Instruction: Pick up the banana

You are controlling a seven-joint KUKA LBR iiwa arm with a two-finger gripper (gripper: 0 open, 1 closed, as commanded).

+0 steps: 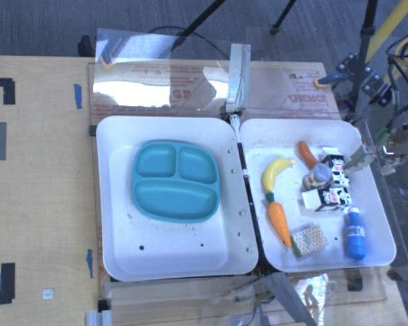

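I see one banana (pixel 277 174) in the right bin (pixel 377 202), at its far left, just beside the divider. Its long axis runs near-left to far-right, curved, one end toward the carrot (pixel 279 223) below it. I count two carrots, the other (pixel 306 153) farther right, one blue bottle (pixel 355 233), and one blue tray (pixel 176 180) in the left bin (pixel 112 202). The gripper (pixel 359 159) hangs at the right bin's far right edge; I cannot tell its state.
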